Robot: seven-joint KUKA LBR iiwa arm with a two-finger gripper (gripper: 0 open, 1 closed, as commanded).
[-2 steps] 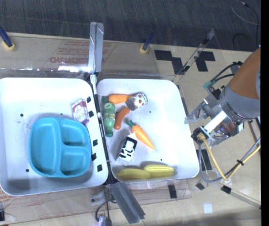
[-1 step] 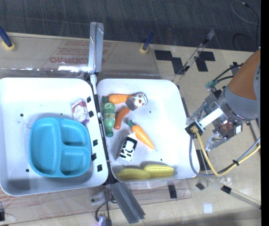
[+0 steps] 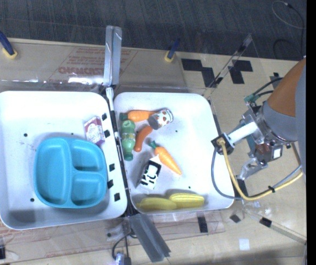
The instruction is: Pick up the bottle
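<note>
The bottle (image 3: pixel 127 137) is small and green and lies lengthwise against the left wall of the right bin (image 3: pixel 202 109), just left of an orange carrot (image 3: pixel 142 138). The arm's wrist and gripper (image 3: pixel 256 160) hang outside the right bin, past its right wall and far from the bottle. A yellow cable loops below the wrist. Nothing is seen held at the gripper.
The right bin also holds a second carrot (image 3: pixel 167 159), a third carrot (image 3: pixel 140 115) beside a small can (image 3: pixel 162 116), a black-and-white box (image 3: pixel 151 174) and two yellow pieces (image 3: pixel 172 201). The left bin (image 3: pixel 14 109) holds a blue divided plate (image 3: pixel 69 173) and a purple packet (image 3: pixel 94 130).
</note>
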